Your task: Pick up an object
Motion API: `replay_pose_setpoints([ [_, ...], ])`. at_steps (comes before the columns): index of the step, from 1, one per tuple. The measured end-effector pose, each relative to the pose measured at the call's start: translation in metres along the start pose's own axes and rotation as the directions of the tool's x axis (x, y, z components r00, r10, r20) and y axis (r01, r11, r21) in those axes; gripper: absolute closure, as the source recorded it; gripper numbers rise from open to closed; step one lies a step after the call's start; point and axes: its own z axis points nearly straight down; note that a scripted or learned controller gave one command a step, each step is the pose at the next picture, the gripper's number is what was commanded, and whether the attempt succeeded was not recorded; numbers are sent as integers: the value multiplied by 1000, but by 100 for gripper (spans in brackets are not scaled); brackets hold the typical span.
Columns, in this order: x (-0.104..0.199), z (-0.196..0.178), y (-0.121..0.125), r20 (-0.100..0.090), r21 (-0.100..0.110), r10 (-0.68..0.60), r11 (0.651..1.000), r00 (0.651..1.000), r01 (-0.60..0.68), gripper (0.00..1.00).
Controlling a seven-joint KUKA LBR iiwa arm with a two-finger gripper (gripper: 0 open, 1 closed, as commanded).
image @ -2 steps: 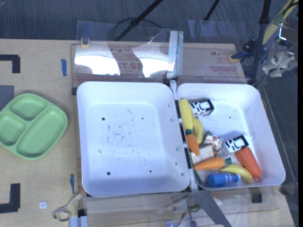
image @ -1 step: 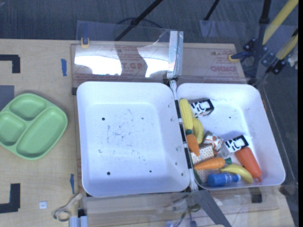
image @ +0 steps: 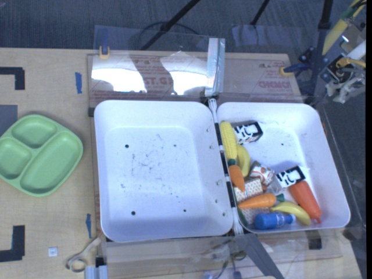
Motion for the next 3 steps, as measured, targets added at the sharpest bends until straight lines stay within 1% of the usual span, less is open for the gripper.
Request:
replay_pose_setpoints([
  [1, -61, -43, 61, -3, -4, 18, 1000, 1000, -18, 100],
  [2, -61, -43, 61, -3, -4, 18, 1000, 1000, -18, 0],
  [3, -95, 137, 47, -2, 0, 237, 972, 972, -237, 0],
])
